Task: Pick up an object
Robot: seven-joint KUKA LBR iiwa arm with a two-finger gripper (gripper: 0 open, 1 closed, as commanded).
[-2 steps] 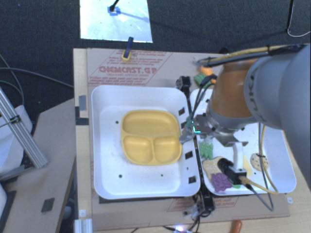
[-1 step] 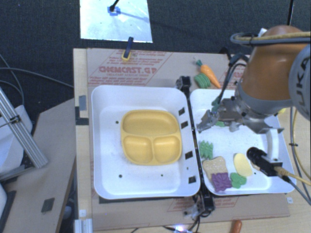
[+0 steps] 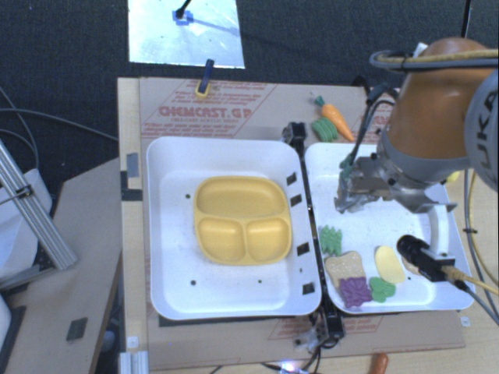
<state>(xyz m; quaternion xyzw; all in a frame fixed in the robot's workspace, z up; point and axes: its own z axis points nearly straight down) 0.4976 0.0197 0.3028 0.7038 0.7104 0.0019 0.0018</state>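
Worktop (image 3: 132, 232) carries two shallow white bins side by side, on a cardboard sheet (image 3: 210, 109) with red print. We see the left bin (image 3: 168, 170) holding a yellow divided plate (image 3: 242, 218), sitting flat near the bin's middle, three compartments, nothing in them.

Arm (image 3: 437, 107) comes in from the right, orange band above the wrist, and hangs over the right bin (image 3: 448, 301). End effector (image 3: 352, 199) sits low over the upper left part of that bin; we can't tell if its fingers are spread or closed, and we see nothing between them.

Candidate objects lie in the right bin's near part, apart from the end effector: a tan toast slice (image 3: 344, 268), a yellow oval piece (image 3: 389, 263) just right of it, a purple grape bunch (image 3: 354, 291) touching the toast's near edge, a green leafy piece (image 3: 330, 240) near the bin's left wall, a smaller green piece (image 3: 382, 289) beside the grapes.

Outside the bins, on the cardboard past the right bin: an orange toy carrot (image 3: 336, 117) with a green item (image 3: 323, 130) just beside it.
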